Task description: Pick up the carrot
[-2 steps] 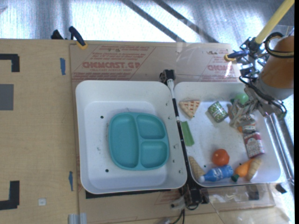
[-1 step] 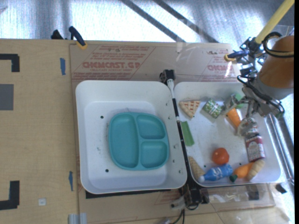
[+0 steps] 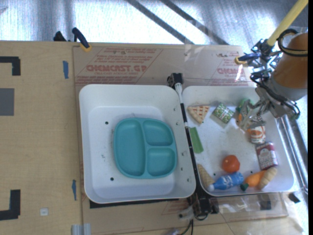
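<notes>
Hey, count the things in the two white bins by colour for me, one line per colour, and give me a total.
Teal: 1, the divided plate
Green: 2, strip, packet
Orange or red: 2, tomato, carrot
Blue: 1, bottle
Tan: 3, wedge, two pale pieces
Mixed labels: 2, can, packet
Total: 11

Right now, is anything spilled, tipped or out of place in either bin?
Nothing looks spilled or broken. The right bin holds a loose jumble, with the carrot wedged between the blue bottle and a pale piece by the near edge. The teal plate lies flat in the left bin.
</notes>
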Controlling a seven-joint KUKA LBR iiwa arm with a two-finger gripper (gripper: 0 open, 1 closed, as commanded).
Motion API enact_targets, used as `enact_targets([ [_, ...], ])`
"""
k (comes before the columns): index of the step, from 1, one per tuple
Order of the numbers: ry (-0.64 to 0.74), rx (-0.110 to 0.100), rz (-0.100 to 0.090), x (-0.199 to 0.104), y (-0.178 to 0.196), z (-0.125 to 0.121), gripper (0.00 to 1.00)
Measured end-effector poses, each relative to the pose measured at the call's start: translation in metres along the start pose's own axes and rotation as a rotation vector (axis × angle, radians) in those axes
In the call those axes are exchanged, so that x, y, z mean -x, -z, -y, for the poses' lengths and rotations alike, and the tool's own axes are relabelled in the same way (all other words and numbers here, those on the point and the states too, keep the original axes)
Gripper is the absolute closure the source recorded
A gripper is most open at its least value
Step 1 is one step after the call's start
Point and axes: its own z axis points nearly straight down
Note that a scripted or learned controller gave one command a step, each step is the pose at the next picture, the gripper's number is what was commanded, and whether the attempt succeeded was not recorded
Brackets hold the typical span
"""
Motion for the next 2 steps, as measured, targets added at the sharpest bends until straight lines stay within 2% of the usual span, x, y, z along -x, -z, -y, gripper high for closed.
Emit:
enact_targets([
  [1,-0.03,-0.001,-0.007,0.037,0.075,-0.076,1.0],
  [2,0.241,0.002,-0.015,-0.035,-0.004,-0.057,1.0],
])
